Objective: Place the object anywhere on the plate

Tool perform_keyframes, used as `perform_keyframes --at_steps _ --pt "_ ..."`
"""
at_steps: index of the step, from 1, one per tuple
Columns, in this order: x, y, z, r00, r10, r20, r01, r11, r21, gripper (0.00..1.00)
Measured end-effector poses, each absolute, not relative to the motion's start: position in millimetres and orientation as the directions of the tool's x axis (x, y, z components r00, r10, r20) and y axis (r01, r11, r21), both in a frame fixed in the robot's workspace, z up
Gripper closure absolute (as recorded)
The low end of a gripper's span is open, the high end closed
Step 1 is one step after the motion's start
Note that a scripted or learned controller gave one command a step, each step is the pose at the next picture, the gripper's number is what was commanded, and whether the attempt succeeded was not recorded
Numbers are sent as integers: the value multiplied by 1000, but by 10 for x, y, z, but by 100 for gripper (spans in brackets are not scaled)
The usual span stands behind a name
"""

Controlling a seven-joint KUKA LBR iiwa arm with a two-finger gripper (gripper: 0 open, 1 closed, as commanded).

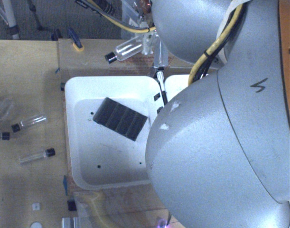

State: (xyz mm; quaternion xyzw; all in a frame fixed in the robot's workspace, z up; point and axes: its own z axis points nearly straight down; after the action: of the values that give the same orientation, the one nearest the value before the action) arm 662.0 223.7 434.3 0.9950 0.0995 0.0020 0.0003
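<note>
Because the arm (pixel 220 141) reaches in from the right and its grey housings stand between the camera and most of the right bin (pixel 175 82), treat the working zone beneath it as unverified. You cannot tell whether the end effector is wide, narrow or holding anything; do not assume a grasp.

Locate the dark ribbed slab (pixel 120 119) in the left bin (pixel 71 127). It lies flat on the bin floor, turned at an angle to the walls, in the far half of the bin and apart from every wall. Judged against the task, this slab is probably the object to be moved, since it is the one loose item in a bin. Its flat, unsupported rest suggests it has been left free for a top-down pick rather than set in any fixture. You cannot tell where the plate lies; the covered right bin is the likely place.

Note the yellow cable (pixel 216 46) looped along the arm: it is routed outside the joints, probably to leave slack for rotation.

Disregard the items outside the bins. A clear bottle (pixel 128 50) with a dark cap lies on its side just beyond the bins' far rims, and small vials (pixel 36 155) lie scattered on the surface (pixel 26 65) to the left, well apart from the slab. They appear to be stray stock with no part in the task.

On this evidence, regard the placement as not yet done.
</note>
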Motion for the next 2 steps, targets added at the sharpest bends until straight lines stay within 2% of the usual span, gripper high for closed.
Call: perform_keyframes --at_steps 1,2 --pt "6522 2221 3054 981 195 -2 195 -981 1 100" --pt "6550 2261 4309 930 367 -1 367 -930 1 100"
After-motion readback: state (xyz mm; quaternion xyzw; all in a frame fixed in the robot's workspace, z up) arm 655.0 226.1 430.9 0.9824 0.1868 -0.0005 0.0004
